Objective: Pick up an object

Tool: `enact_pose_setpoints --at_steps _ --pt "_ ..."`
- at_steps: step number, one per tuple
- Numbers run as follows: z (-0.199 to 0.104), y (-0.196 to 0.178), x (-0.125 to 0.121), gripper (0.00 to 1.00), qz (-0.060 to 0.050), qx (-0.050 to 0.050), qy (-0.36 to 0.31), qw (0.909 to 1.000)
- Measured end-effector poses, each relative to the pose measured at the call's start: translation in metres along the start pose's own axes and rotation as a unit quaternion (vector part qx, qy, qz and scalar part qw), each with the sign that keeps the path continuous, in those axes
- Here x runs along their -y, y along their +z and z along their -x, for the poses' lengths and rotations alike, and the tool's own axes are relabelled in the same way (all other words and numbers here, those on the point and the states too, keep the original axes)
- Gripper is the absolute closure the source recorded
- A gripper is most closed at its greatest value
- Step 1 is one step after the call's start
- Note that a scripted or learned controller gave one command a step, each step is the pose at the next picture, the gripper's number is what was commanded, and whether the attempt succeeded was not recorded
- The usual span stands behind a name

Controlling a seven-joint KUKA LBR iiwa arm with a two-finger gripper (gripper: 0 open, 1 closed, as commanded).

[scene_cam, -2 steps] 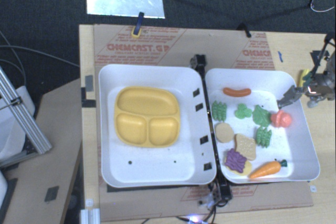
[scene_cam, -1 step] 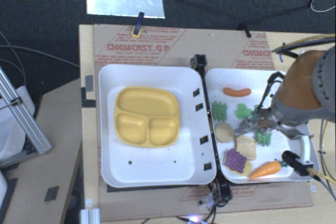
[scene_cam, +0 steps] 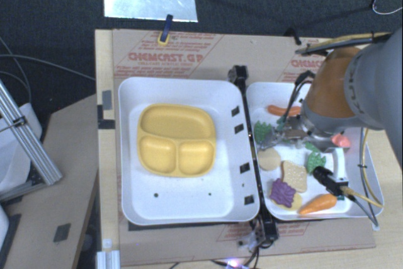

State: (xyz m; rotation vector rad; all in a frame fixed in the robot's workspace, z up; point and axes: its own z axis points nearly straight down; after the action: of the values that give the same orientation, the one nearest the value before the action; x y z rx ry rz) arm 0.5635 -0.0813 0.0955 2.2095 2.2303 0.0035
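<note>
The right bin [scene_cam: 359, 208] holds several toy foods. An orange sausage [scene_cam: 279, 110] lies at its back, with a green leafy piece [scene_cam: 262, 131] at the left wall. Toward the front are a pale round piece [scene_cam: 269, 159], a tan cracker [scene_cam: 294, 175], purple grapes [scene_cam: 283, 193] and an orange carrot [scene_cam: 319, 203]. A green broccoli piece [scene_cam: 315, 160] and a pink piece [scene_cam: 342, 141] show beside the wrist. My gripper [scene_cam: 286, 130] hangs low over the bin's back left part, just right of the leafy piece and below the sausage. The arm's body hides what lies under it.
The left bin [scene_cam: 135, 198] carries a yellow divided plate [scene_cam: 177, 138]. A black clip ridge [scene_cam: 247, 135] separates the two bins. Both sit on a cardboard sheet [scene_cam: 189, 53]. A metal frame [scene_cam: 22, 135] stands at the far left.
</note>
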Motion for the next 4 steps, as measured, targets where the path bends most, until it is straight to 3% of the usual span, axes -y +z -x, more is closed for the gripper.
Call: enact_pose_setpoints --at_steps 1,2,3,4 --pt "0.017 0.010 -0.033 0.00 0.001 0.001 0.002 1.0000" --pt "0.047 0.012 0.038 0.00 -0.004 0.000 0.007 1.0000" --pt "0.045 0.000 0.033 1.00 0.000 0.000 0.004 1.0000" --pt "0.021 -0.013 -0.018 1.00 0.002 0.000 0.001 1.0000"
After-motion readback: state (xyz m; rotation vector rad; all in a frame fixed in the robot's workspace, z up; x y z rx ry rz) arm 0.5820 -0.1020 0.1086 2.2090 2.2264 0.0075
